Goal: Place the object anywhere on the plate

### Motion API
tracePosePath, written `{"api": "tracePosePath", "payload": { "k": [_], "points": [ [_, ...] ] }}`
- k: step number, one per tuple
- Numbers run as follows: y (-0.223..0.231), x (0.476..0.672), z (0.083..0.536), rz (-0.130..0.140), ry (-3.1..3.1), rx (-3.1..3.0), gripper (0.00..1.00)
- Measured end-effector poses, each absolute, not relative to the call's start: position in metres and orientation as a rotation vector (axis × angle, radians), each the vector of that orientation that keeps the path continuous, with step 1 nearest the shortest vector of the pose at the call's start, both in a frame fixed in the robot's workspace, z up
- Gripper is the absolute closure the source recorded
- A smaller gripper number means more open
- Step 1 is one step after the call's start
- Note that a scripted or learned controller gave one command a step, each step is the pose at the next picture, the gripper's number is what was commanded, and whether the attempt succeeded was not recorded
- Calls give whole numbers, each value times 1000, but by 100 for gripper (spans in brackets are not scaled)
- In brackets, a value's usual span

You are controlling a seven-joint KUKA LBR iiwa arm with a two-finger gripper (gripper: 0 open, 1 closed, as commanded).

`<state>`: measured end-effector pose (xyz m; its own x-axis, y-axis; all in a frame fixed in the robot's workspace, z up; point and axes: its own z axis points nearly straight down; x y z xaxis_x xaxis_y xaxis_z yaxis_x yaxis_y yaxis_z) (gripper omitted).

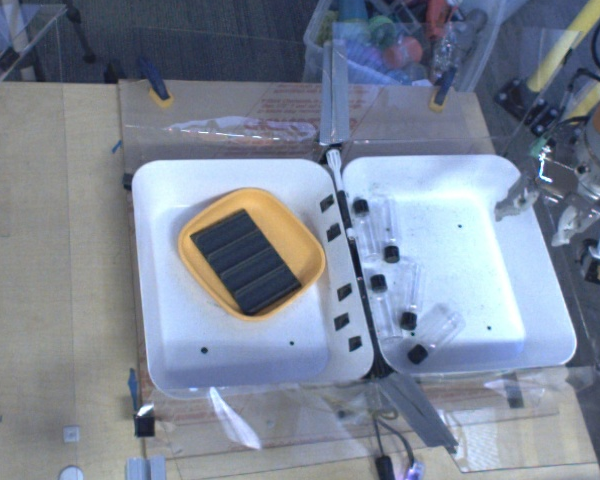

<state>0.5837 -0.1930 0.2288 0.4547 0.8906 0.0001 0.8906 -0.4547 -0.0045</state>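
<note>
I am looking down at a slant on two shallow white bins sitting side by side on a wooden bench. Taking the central divider (352,268) between them as my landmark and going left to right: the left bin (180,368) is lying to the left of the divider, and in it a yellow plate (202,260) is sitting tilted, its right corner coming near the divider without touching it. A dark ribbed block (245,260) is resting flat on the plate, covering most of its middle, with yellow rim showing around it on all sides.

Judging from this, the task looks done or nearly so: the object is already lying on the plate, and nothing seems left except for me to stay clear.

Just right of the divider, inside the right bin (500,298), a row of clear plastic vials with black caps (390,268) is lying along the bin's left wall.

Far to the right of the divider, past the right bin's outer edge, my gripper (570,218) is hanging at the frame's side. I am not able to tell how it is set or whether it is carrying anything; it is too small and partly cut off. The block is lying well apart from it, across the divider and the whole right bin.
</note>
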Motion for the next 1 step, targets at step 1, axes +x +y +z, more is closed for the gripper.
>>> {"api": "tracePosePath", "payload": {
  "k": [1],
  "points": [
    [-202,593,232,0,-1617,-2695,0]
  ]
}}
